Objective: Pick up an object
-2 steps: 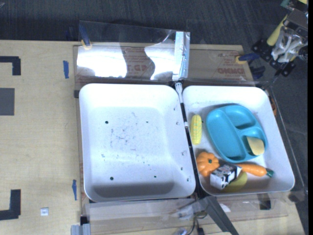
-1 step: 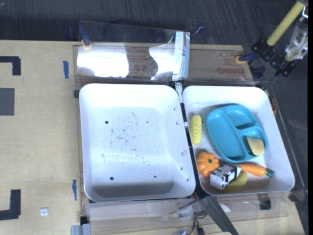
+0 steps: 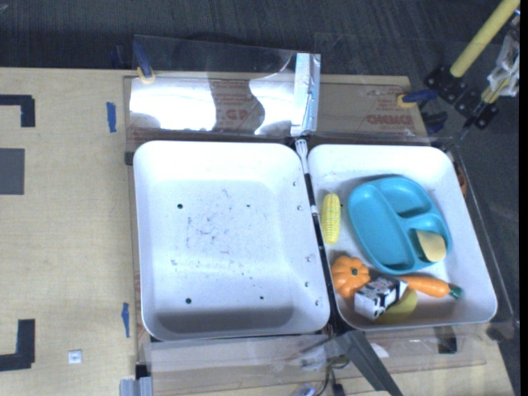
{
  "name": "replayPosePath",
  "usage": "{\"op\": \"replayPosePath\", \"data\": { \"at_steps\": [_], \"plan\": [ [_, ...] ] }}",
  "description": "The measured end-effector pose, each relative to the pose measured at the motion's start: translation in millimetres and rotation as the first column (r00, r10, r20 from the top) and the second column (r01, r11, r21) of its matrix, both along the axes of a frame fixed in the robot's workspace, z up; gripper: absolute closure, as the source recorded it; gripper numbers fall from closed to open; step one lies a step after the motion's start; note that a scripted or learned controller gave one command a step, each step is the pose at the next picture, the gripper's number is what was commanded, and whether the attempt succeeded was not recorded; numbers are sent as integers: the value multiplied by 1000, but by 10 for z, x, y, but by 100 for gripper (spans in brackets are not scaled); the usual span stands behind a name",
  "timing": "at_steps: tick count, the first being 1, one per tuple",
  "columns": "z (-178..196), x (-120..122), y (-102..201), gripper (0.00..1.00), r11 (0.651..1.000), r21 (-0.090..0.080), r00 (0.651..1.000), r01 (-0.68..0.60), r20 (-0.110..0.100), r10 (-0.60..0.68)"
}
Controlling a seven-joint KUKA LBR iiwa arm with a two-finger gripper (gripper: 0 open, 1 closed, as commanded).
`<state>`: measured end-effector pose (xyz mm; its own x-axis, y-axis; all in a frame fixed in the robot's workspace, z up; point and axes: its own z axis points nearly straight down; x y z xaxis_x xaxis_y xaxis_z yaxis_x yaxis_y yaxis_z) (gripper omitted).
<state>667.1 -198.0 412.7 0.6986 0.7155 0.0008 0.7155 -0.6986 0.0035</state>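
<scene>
Far right edge, beyond the bins: the pincer sits pale and partly cut off by the frame, above the dark floor; whether it is apart or together I cannot tell.
Beside it: a yellow rod runs at a slant down to a black clamp.
Right bin: all the loose things to pick lie here, well apart from the pincer.
Blue plate: divided, in the middle of the bin, with a pale yellow piece in its near right compartment.
Corn cob: just left of the plate, along the bin's left wall.
Orange pumpkin: near left corner.
Carrot: near the plate's near edge, lying across.
Black-and-white box: between pumpkin and carrot, touching both.
Left bin: white, its floor marked with faint specks.
Clear panel: stands at the far side, catching glare.
</scene>
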Motion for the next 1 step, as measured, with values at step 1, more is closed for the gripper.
{"op": "replayPosePath", "data": {
  "at_steps": [1],
  "plan": [
    [-23,-74,-129,100,997,2,997,71,-5,-71]
  ]
}}
